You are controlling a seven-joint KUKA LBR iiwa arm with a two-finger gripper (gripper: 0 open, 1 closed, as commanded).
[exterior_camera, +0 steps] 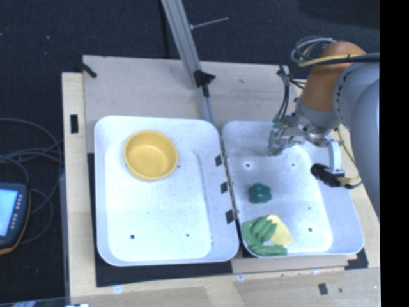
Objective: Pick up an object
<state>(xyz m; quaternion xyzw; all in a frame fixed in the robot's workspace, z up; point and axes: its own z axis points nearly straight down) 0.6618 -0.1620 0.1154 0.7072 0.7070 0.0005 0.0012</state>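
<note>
Seemingly empty, the gripper (279, 143) hangs over the far end of the right bin (319, 235); I cannot tell how wide the jaws stand. A green lump (259, 192) lies mid-bin, well apart from it. Near the front rim, a green-and-yellow toy (266, 234) lies. Both look light and perhaps soft. The lump, standing alone, seems easier to grip across its middle. A yellow bowl (151, 155) sits in the left bin (160, 235).
</note>
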